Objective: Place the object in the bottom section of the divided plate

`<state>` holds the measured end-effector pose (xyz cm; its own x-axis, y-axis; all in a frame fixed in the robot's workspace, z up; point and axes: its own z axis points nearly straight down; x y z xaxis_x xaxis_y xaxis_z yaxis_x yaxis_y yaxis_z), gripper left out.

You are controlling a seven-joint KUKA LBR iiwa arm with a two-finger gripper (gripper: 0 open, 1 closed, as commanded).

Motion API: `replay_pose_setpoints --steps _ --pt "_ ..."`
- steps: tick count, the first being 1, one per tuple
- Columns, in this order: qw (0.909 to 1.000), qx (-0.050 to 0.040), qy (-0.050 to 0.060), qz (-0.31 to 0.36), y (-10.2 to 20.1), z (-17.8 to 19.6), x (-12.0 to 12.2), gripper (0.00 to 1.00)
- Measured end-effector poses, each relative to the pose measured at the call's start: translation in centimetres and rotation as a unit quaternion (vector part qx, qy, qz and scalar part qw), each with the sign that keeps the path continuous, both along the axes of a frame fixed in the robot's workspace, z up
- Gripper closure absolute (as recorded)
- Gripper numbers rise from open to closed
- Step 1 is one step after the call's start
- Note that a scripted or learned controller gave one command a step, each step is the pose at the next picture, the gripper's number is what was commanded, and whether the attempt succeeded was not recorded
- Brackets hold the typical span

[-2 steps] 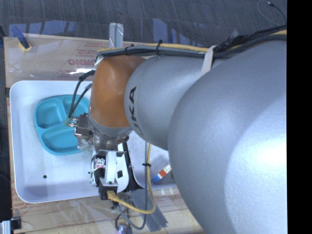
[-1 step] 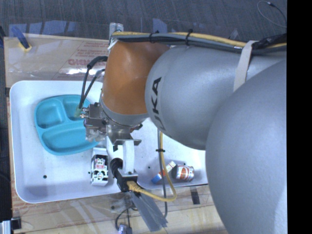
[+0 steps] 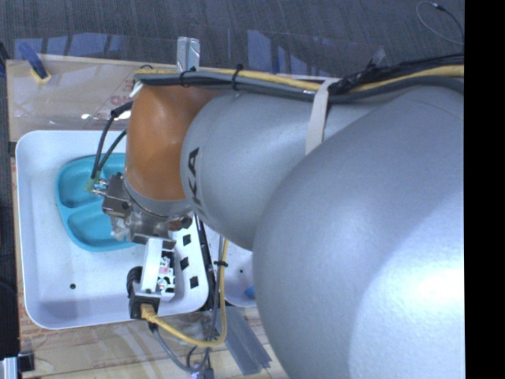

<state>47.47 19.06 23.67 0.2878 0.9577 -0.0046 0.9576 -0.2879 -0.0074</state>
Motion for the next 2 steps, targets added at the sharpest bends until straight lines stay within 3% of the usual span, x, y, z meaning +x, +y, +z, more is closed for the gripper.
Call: replay_pose_setpoints --steps 1,2 --pt "0.9989 0.0001 -0.002 -0.046 0.61 1.16 4.01 1.0" --pt "0.9989 0.0002 -0.002 -0.046 0.6 1.15 4.01 0.0"
